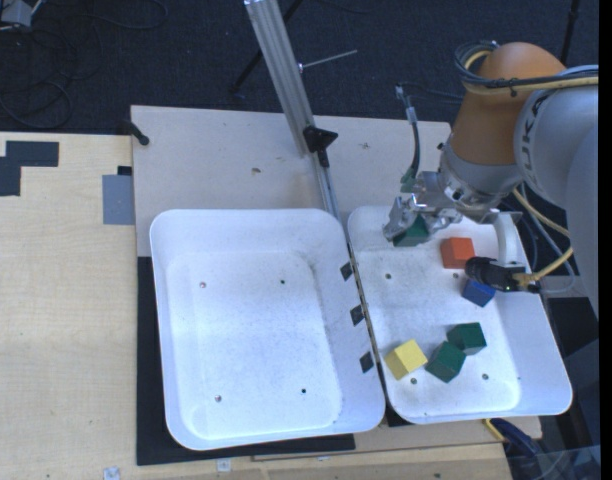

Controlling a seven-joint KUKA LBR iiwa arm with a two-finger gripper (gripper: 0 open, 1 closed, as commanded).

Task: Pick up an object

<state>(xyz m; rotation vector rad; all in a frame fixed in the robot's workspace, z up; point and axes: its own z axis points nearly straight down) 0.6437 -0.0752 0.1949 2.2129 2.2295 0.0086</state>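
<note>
My gripper (406, 220) hangs over the far left corner of the right bin (531, 393). A dark green block (414, 232) sits between its metal fingers, which are shut on it. Loose in the same bin lie an orange block (457, 252), a blue block (478, 291), a yellow block (406, 358) and two more green blocks (467, 337) (446, 361). The orange block is just right of the gripper, a short gap away.
The left bin (176, 268) lies beside the right one, with black clips (356, 314) along the shared edge. A slanted aluminium bar (286, 88) rises behind the bins. The grey arm with its orange band (506, 88) fills the upper right.
</note>
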